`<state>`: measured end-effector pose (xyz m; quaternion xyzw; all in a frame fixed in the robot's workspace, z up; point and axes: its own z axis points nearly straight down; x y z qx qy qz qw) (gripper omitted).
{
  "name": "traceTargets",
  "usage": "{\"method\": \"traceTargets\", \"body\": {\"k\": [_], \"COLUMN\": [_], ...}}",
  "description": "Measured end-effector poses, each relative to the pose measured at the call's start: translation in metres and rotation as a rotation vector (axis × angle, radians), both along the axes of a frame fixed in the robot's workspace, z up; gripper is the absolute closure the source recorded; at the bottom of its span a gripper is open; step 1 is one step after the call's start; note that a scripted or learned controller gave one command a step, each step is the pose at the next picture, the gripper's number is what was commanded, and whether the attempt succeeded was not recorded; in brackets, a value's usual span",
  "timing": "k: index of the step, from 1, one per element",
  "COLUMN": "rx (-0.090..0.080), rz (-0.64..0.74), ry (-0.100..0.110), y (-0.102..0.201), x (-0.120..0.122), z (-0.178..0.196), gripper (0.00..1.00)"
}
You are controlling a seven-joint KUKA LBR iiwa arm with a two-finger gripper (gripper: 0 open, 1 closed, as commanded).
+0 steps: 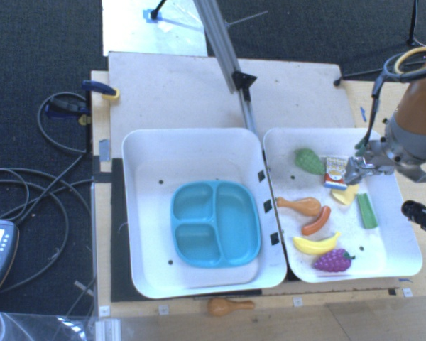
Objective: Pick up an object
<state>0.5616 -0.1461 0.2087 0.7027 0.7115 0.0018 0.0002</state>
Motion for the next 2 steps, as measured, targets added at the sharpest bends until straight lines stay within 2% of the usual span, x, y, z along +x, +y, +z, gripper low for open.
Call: {"method": "traceTargets", "body": {"k": [1, 2], "rx": [0.001, 0.000], "rz": [0.000, -0.001], "ry": [0.002, 0.000], "y": [0.060, 0.112], "x": [0.006, 0.011], "z": [-0.002, 0.014], "gripper": [1.00, 1.00]}}
